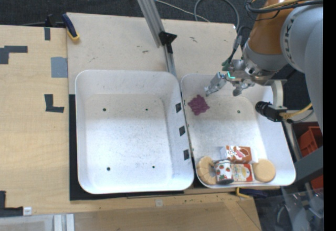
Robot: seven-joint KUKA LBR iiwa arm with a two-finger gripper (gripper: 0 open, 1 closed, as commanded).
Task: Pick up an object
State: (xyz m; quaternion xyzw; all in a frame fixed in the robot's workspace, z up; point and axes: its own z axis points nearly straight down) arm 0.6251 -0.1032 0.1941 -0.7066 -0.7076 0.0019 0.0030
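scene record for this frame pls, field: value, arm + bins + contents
arm: reaches in from the right, gripper over the far part of the right bin
purple object: on the right bin floor, near its far left corner, just beside the gripper
food items: clustered at the right bin's near edge, round biscuit-like pieces and red-and-white packets
left bin: white, dark specks on the floor
held: nothing seen between the jaws

You get even, bright overhead light, soft shadows inside the white bins [126,80], and slight overall blur.
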